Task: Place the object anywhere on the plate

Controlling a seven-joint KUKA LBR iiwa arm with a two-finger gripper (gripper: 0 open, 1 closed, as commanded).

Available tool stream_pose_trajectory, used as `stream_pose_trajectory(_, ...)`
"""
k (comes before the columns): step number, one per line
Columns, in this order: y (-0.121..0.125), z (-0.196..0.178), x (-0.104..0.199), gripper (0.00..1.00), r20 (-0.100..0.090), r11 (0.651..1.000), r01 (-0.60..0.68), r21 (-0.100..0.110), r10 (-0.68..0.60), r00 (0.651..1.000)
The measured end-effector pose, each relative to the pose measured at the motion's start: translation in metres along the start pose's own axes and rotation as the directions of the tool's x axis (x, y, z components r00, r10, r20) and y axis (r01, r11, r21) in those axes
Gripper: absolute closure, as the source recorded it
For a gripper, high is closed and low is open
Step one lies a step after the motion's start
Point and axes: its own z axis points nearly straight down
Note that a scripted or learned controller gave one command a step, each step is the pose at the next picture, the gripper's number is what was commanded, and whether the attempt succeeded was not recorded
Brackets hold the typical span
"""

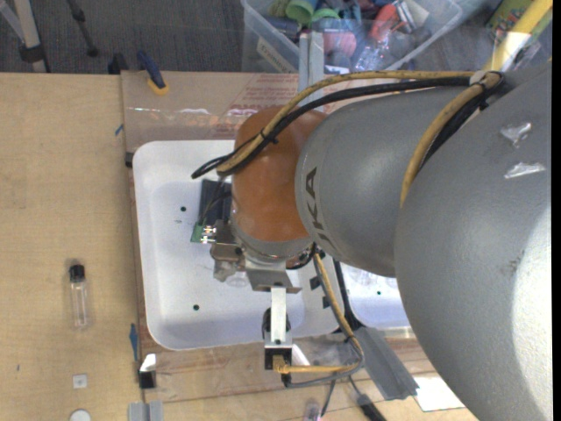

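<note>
My grey arm with its orange band (267, 187) reaches in from the right and hangs low over the left white bin (166, 235). The gripper (235, 261) sits under the wrist, seen from above as grey metal parts over the bin's middle. The wrist covers whatever lies beneath it. The bare part of the bin floor on the left bears only a few small dark specks.
A second white bin (377, 301) lies to the right, mostly covered by the arm. On the wooden bench at the left lies a small clear vial (79, 295). A clear tub of colourful toys (351, 11) stands at the back.
</note>
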Motion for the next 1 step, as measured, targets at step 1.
stream_pose_trajectory(1,0.0683,-0.0136,0.0088,1.00,0.000,1.000,-0.002,-0.001,0.002,1.000)
